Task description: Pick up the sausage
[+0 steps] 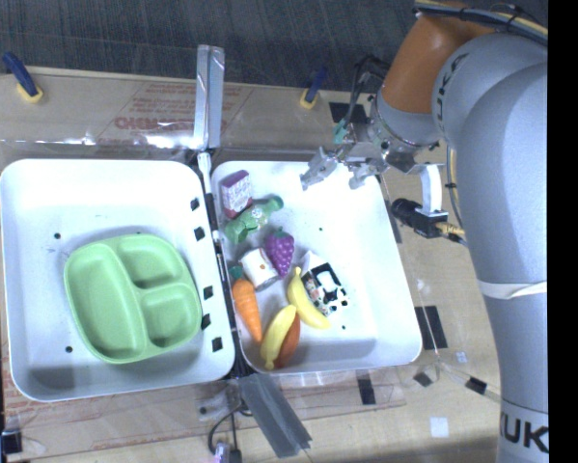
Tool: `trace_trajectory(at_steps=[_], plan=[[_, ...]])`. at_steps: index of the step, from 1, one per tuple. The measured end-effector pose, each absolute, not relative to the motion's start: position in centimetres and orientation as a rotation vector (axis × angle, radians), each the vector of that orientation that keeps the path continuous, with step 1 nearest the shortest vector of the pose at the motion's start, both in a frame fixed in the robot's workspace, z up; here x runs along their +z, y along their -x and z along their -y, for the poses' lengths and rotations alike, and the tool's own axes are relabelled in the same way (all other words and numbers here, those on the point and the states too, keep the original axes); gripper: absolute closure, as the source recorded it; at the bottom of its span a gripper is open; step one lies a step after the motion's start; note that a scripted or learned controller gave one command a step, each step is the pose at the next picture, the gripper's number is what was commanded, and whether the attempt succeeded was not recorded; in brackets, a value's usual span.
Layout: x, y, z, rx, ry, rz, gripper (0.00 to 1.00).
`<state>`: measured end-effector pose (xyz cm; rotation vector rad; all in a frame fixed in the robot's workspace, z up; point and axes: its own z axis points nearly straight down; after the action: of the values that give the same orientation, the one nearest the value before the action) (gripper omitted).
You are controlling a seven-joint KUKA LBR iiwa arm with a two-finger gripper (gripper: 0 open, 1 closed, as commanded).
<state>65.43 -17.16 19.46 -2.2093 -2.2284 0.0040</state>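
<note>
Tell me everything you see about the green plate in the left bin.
The plate is pale green, looks like smooth plastic, and has rounded corners. Raised ridges split it into three compartments, one long and two smaller. It lies flat, face up, turned a little askew, on the floor of the left bin, toward the near side. Nothing lies on it.

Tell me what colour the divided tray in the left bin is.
Light green; the tray shows plainly in the camera view, lying in the left bin.

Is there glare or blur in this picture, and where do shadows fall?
Camera view: glare on the clear sheet behind the bins; soft shadow along the left bin near wall and under the green tray; the gripper looks slightly blurred; the toys are fairly sharp.
</note>
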Motion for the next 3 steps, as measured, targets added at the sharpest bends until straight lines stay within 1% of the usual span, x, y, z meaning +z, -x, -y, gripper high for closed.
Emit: trace_trajectory(at_steps=[1, 2, 3], plan=[[9.4, -60.2, 14.7, 0.003, 2.052, 2.375, 0.00], [9.1, -53.3, 10.2, 0.003, 2.046, 2.380, 0.00], [10.1, -53.4, 10.2, 0.005, 2.039, 2.387, 1.00]])
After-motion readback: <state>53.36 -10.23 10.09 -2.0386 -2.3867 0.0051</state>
